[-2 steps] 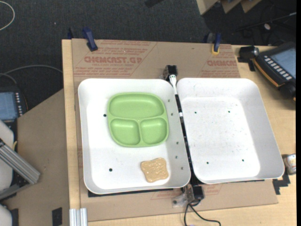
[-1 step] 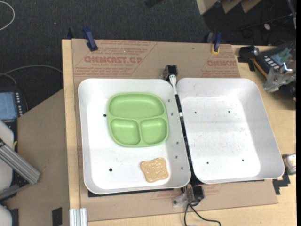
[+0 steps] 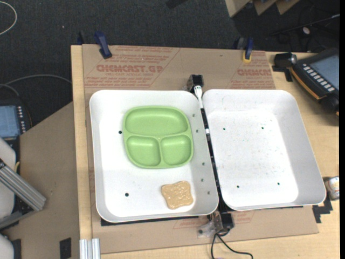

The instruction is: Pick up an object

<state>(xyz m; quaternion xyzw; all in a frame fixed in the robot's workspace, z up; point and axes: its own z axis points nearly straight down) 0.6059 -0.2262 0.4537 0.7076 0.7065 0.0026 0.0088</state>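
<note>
Though we cannot tell the claw's state, we judge the green tray (image 3: 158, 124) light, stiff, slippery; grip its rim.

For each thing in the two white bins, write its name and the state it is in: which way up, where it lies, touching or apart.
Green divided plate: right way up, flat in the left bin, compartments bare.
Tan toast-shaped piece: flat, in the left bin's near part, apart from the plate.
Right bin: level, beside the left one.
</note>
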